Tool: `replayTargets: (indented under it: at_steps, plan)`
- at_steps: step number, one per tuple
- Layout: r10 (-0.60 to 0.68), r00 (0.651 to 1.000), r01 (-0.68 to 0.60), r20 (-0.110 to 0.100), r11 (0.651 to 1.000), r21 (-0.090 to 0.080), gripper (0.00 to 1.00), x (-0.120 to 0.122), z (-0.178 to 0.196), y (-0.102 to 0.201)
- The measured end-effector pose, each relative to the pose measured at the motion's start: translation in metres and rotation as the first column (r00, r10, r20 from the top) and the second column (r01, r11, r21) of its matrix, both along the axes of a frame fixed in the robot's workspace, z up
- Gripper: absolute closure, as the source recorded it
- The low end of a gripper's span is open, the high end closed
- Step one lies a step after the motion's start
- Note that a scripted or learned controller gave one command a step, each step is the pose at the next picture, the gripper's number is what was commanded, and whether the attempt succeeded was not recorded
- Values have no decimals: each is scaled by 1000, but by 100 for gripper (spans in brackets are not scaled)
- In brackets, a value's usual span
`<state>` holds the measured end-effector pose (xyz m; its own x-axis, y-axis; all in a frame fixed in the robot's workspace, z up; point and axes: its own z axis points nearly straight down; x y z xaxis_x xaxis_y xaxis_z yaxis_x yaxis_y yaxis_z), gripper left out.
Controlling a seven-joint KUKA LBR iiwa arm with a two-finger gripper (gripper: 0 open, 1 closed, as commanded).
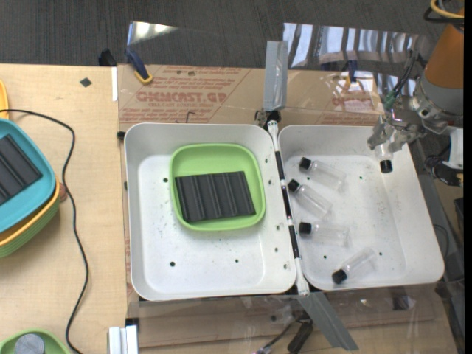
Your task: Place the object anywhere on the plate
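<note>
Clear plastic vials with black caps (322,169) lie scattered in the right bin (413,271), well apart from the green plate (254,161) in the left bin (147,257). The gripper (389,140) hovers at the right bin's far edge; its grasp state cannot be told. Slippery vials could roll away. Red cardboard lettering (181,94) is partly legible, perhaps "CHEMCAST".

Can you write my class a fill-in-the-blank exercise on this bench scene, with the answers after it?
1. The green plate lies in the ___ bin.
2. The clear vials with black caps lie in the ___ bin.
3. On the plate rests a ribbed insert coloured ___.
4. The gripper is above the right bin's ___ corner.

Answers: left; right; black; far right
</note>
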<state>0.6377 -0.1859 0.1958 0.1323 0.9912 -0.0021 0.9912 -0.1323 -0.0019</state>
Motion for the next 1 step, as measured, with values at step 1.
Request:
replayTargets:
  at_steps: [1]
  plan:
    - [-1,1000,1,0,1000,0,0,0,0,0]
